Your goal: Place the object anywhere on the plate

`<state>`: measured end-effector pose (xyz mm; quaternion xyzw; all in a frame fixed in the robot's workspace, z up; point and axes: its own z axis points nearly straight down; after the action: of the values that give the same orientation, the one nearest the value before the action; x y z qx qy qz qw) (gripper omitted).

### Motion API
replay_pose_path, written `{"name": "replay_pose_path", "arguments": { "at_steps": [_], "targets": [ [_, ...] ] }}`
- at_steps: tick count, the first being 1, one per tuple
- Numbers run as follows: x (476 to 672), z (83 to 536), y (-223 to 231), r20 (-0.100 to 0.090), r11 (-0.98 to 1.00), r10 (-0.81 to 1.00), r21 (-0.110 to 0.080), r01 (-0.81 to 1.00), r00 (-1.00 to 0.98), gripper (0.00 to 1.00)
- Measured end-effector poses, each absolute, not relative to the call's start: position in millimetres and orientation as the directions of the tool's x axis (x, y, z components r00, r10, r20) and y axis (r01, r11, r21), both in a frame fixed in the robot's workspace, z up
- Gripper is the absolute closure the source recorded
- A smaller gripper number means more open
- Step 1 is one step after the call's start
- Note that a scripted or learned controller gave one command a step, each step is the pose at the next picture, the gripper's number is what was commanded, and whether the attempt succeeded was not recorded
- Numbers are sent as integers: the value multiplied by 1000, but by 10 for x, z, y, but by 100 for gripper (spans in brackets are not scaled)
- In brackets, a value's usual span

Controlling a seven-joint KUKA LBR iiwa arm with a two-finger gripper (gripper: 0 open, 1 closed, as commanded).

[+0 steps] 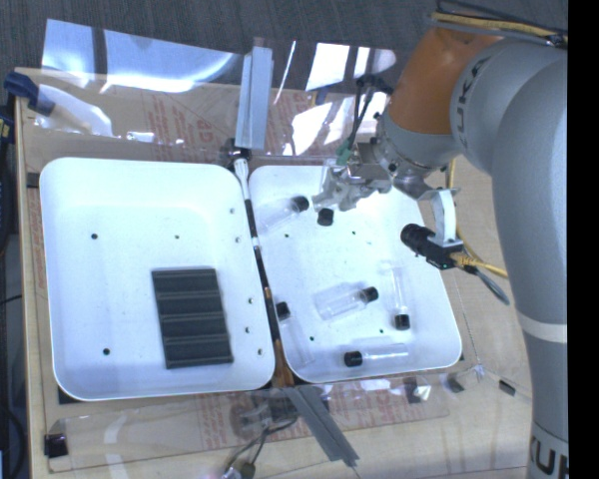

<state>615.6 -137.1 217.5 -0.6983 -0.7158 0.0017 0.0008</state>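
Observation:
The plate [192, 317] is a dark ribbed rectangle lying in the left bin [80, 198], toward its front. Several clear vials with black caps lie in the right bin [434, 342]: one [283, 211] near the back left, one [344, 299] in the middle, one [397, 289] to the right, one [377, 353] along the front wall. My gripper [335, 196] hangs low over the back of the right bin, just right of the back-left vial. A small black cap [324, 218] sits right below it. Nothing shows as held.
A loose black cap [283, 310] lies by the right bin's left wall. A metal bar [253, 98] stands behind the divider between the bins. The grey arm [499, 168] with its orange band covers the bench's right side. Clear plastic sheeting [130, 68] lies behind the bins.

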Motion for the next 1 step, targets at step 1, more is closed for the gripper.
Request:
{"name": "replay_pose_path", "arguments": {
  "at_steps": [1],
  "targets": [
    [6567, 2153, -744, 0, -270, 963, -2, 963, 270, 100]
  ]
}}
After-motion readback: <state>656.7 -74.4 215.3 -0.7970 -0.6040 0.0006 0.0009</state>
